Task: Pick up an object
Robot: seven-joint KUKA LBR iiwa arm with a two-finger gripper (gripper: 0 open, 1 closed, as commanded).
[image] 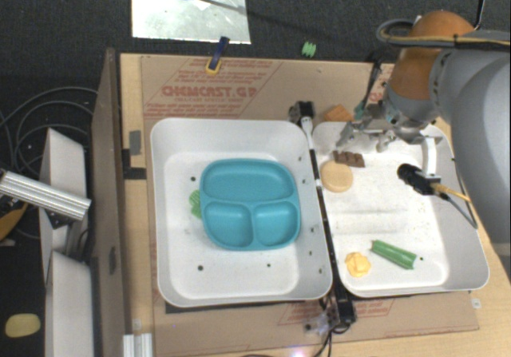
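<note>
A grey robot arm [471, 108] with an orange band fills the two o'clock part of the scene and reaches in over the far end of the right-hand bin. Two shallow white bins sit side by side on a sheet of brown cardboard [207, 88] with red print. The left bin [172, 212] holds a blue divided plate [249, 202] with three compartments, lying flat at the bin's centre. All three compartments look bare. A small green piece [194, 202] peeks out from under the plate's nine o'clock edge. The right bin [399, 212] holds the loose things to be picked. A long green piece [393, 254] lies at five o'clock, slanted. A round tan disc [336, 178] lies at nine o'clock, close to the wall shared with the left bin. A lumpy yellow piece [358, 264] lies at seven o'clock, just beside the green one. A small brown block [349, 159] lies at ten o'clock, just above the disc. An orange wedge [337, 113] sits at the eleven o'clock corner, on or just past the rim, which cannot be told. The gripper [366, 133] hangs over the bin's twelve o'clock end, just above the brown block. Whether it is open or closed cannot be told, and nothing is seen held in it.
</note>
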